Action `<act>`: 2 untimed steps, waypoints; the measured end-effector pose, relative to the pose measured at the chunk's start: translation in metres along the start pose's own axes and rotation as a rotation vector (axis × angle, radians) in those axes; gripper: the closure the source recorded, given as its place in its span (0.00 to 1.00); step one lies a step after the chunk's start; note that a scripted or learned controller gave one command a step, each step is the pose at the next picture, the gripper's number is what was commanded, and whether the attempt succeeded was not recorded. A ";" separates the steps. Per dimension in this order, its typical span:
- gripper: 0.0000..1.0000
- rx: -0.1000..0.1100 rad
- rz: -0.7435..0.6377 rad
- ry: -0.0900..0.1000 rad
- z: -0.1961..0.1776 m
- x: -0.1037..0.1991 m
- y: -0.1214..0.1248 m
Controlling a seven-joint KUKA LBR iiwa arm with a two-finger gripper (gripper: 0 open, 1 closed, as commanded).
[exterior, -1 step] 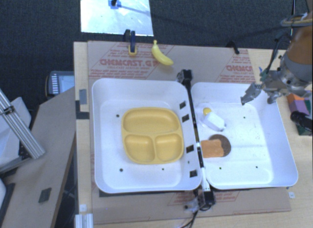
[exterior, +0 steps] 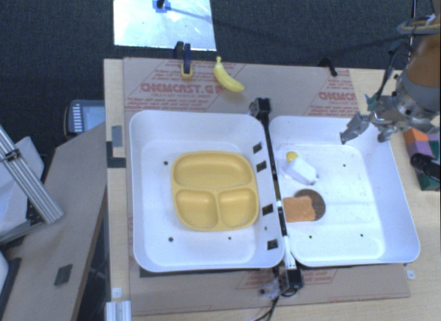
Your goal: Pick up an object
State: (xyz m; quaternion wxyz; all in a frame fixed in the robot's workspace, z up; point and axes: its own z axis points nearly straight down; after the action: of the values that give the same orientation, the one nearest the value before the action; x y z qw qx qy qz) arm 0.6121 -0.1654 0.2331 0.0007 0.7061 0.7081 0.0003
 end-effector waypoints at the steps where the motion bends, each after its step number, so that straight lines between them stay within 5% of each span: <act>1: 0.00 0.003 0.001 0.001 0.047 0.003 -0.009; 2: 0.00 0.004 0.001 0.001 0.110 0.004 -0.010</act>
State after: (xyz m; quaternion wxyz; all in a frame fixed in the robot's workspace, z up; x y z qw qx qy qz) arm 0.6023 -0.1617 0.1236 -0.0011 0.7066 0.7076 -0.0008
